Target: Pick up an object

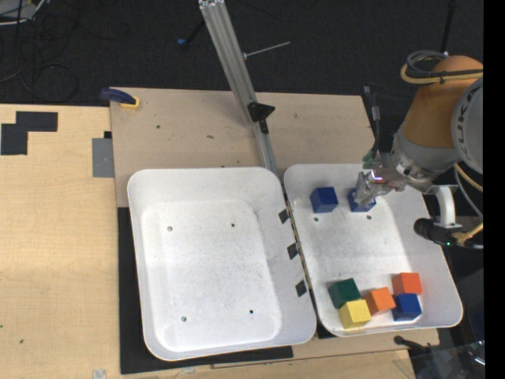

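At the far side of the right bin (442,310), the gripper (365,189), lowered onto a small blue block (362,204) that peeks out just beneath the fingertips; impossible to tell whether the fingers are spread or closed, or whether the block sits between them. Just left of that, a second blue cube (323,199), apart from the first and resting flat on the bin floor. Toward the near right corner, well apart from the gripper, a tight cluster: green cube (343,291), yellow cube (354,313), orange cube (381,299), red-orange cube (407,283) and another blue cube (407,306), several touching. Left bin (150,188) beside it, joined by dark clips. Judged as handling: small, rigid, light, probably smooth-faced, not fragile; best taken across two opposite flat faces, squarely and low on the sides, since a corner-on or shallow pinch would likely let it twist or squirt free.
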Action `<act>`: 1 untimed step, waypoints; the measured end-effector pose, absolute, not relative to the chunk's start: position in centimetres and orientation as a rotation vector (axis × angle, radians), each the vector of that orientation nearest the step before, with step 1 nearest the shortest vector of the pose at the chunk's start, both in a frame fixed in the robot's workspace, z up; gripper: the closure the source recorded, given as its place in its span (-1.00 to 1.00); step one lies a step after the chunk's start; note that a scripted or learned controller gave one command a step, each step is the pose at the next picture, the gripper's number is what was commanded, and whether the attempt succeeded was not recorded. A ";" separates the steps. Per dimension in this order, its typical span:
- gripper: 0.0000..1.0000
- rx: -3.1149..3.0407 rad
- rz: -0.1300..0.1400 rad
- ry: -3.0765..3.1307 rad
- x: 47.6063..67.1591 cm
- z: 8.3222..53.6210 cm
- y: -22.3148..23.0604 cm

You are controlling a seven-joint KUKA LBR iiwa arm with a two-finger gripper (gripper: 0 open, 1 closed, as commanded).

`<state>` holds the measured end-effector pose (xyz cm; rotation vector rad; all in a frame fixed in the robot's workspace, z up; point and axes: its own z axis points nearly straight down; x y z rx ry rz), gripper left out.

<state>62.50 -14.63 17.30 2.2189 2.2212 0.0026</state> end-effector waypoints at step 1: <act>1.00 2.221 0.002 2.218 61.7 22.0 -14.8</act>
